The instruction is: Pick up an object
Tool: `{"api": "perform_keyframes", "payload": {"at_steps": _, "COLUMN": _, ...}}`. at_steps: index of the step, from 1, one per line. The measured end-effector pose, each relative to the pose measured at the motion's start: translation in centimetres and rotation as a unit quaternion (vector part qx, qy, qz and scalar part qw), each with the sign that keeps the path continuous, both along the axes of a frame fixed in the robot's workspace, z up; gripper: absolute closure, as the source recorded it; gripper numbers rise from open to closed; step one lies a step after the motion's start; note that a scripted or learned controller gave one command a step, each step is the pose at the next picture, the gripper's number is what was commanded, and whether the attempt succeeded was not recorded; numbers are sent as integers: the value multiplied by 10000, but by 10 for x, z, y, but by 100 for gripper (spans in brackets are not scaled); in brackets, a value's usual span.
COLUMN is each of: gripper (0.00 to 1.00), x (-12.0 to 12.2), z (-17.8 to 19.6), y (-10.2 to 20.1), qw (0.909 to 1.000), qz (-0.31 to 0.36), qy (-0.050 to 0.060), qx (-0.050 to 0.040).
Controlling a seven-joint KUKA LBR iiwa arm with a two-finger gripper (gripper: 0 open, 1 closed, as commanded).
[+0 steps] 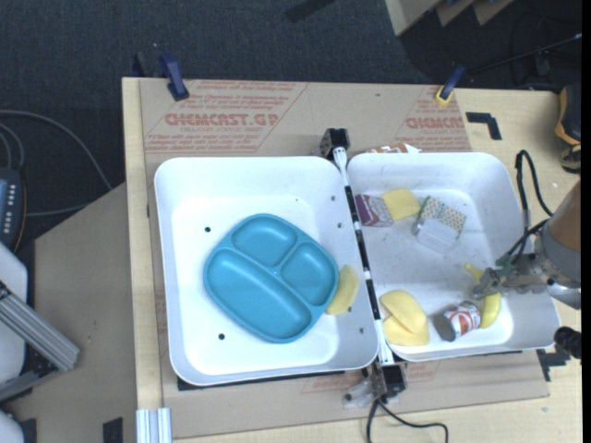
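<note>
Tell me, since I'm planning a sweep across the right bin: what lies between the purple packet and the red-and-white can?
In the camera view, bare white bin floor separates the purple packet from the red-and-white can; the yellow lump sits just left of that line.

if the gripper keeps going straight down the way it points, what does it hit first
Probably the small yellow banana-shaped piece just below the gripper in the right bin, beside the red-and-white can; depth is hard to judge from this slanted view.

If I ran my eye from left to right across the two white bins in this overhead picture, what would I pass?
Blue divided plate → yellow piece beside it → purple packet → clear checkered packet → small can → gripper at the right bin's edge.
</note>
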State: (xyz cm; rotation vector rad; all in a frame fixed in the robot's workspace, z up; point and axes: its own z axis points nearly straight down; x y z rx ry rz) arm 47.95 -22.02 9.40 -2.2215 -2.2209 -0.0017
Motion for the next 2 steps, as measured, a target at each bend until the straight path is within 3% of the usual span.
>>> {"api": "perform_keyframes", "payload": {"at_steps": 1, "gripper": 100, "x": 102, "z": 61, "y": 46, "qw": 10000, "qz": 10, "qy": -10, "qx": -5}}
{"api": "perform_keyframes", "payload": {"at_steps": 2, "gripper": 100, "x": 123, "z": 91, "y": 159, "qw": 10000, "qz": 17, "qy": -9, "qx": -1}}
